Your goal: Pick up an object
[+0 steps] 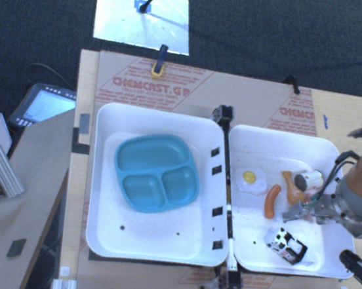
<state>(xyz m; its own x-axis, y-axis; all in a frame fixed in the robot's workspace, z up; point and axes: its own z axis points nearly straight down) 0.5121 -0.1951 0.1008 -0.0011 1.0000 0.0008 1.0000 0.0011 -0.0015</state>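
While low in right bin (338,155) | gripper (296,212) beside sausage (271,201) | opening unclear

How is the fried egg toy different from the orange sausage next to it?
The fried egg is white with a yellow middle; the sausage is orange all over. The fried egg is flat and roundish; the sausage is long and thin. The fried egg lies nearer the divider between the bins; the sausage lies nearer the gripper. Both lie loose in the right bin.
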